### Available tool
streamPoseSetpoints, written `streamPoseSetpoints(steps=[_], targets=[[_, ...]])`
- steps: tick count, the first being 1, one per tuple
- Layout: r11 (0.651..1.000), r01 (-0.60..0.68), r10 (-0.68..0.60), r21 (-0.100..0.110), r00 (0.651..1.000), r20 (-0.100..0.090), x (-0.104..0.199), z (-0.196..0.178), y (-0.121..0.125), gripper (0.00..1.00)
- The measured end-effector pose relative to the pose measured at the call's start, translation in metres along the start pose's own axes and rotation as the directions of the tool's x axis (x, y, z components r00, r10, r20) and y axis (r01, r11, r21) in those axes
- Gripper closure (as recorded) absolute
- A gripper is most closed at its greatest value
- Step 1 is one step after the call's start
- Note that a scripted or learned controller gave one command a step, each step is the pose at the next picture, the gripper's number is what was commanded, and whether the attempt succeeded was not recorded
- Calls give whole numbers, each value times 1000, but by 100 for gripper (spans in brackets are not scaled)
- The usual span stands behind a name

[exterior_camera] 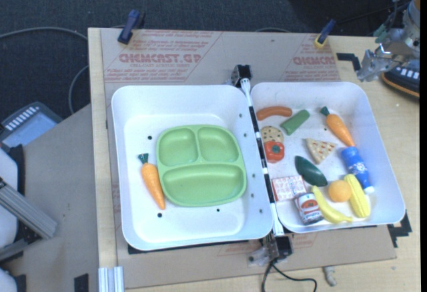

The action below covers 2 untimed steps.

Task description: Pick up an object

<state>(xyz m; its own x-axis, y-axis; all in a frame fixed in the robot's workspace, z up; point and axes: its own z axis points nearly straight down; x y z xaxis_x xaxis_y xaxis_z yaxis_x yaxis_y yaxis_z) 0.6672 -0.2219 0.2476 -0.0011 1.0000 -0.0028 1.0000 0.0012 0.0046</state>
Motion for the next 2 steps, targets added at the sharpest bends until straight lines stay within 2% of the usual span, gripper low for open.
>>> streamPoseSetpoints(steps=[1, 2], targets=[[1000, 0, 0, 0, 1000, 0, 16, -17, 0, 100], [1000, 0, 0, 1, 1000, 0, 14, -21, 0, 100]])
